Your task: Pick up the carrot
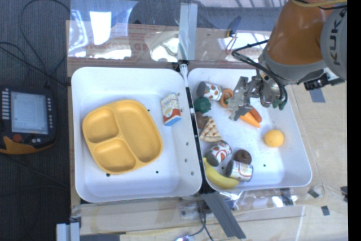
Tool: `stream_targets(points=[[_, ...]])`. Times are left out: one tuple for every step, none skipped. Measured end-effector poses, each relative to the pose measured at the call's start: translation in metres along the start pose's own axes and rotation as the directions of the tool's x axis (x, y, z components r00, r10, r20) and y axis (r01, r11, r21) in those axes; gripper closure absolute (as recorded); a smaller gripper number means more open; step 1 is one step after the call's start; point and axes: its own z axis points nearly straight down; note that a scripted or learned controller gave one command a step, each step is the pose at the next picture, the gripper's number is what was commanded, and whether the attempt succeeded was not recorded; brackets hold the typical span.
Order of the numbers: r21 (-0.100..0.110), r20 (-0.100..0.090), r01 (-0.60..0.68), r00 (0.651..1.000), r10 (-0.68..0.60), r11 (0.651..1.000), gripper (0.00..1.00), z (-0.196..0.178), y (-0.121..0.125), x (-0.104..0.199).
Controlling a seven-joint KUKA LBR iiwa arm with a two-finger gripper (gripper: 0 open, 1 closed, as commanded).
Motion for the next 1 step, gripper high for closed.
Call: stream_targets(points=[[-0.002, -0.010, 0.296, 0.955, -0.296, 0.955, 1.00, 0.0658, -0.0467, 0.0111]])
